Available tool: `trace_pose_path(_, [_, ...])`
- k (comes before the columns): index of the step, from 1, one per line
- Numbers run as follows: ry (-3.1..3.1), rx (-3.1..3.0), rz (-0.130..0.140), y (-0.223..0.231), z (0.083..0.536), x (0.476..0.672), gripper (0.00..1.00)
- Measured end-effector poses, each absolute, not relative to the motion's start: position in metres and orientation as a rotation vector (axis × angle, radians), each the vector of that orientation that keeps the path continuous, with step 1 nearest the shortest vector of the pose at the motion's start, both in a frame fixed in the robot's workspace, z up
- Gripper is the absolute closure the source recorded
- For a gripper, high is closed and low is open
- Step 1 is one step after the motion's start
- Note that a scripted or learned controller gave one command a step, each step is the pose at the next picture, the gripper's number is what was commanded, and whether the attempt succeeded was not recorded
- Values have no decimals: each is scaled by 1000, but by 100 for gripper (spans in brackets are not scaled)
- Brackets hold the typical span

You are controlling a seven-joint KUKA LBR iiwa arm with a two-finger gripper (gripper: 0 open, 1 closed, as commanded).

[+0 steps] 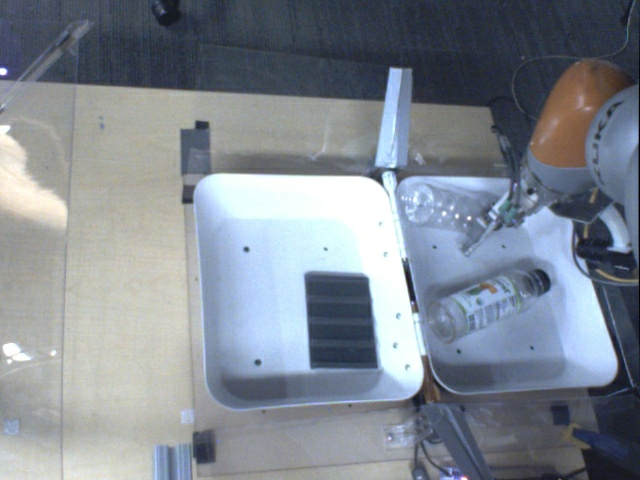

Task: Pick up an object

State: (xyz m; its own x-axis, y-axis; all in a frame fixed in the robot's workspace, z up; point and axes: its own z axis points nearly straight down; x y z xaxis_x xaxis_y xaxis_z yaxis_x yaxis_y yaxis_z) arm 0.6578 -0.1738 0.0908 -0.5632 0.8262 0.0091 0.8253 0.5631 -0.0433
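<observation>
The gripper (487, 230) is held just beside the clear bottle (432, 206) in the right bin (590, 363), seemingly for grasping; jaw opening cannot be told.

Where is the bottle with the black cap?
The capped bottle lies on its side in the right bin, below the gripper and the clear bottle.

Light is bright and even, with white glare on the bench's (110, 298) left edge. The bins (290, 208) cast soft shadows inside their near walls. Focus is slightly soft.
</observation>
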Motion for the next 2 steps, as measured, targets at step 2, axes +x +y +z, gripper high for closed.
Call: trace_pose_path(2, [-2919,-1117,-7,-175,88,660,0])
